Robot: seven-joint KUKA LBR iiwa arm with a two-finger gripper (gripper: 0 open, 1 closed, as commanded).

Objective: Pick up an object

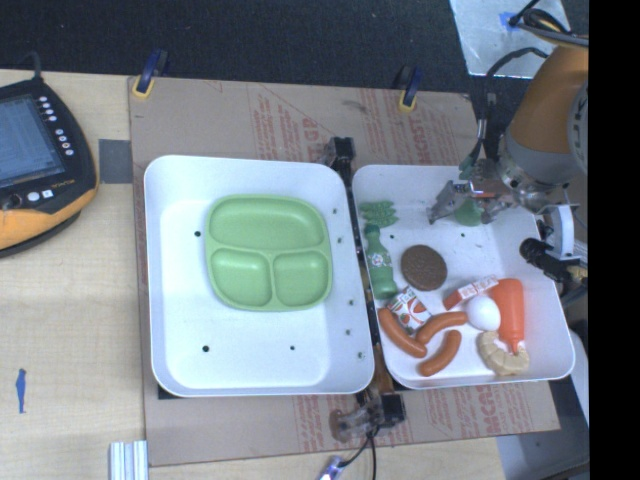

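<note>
A small green object (468, 214) lies in the upper part of the right bin (560, 363), just below the gripper (462, 200), whose fingers are spread wide around it; nothing is clamped yet. A good grasp would be made by centring the fingers, lowering fully, then closing before lifting. The brown cookie (424, 266) and sausages (428, 340) are best left undisturbed. The left bin (170, 298) carries a green tray (268, 251).
</note>
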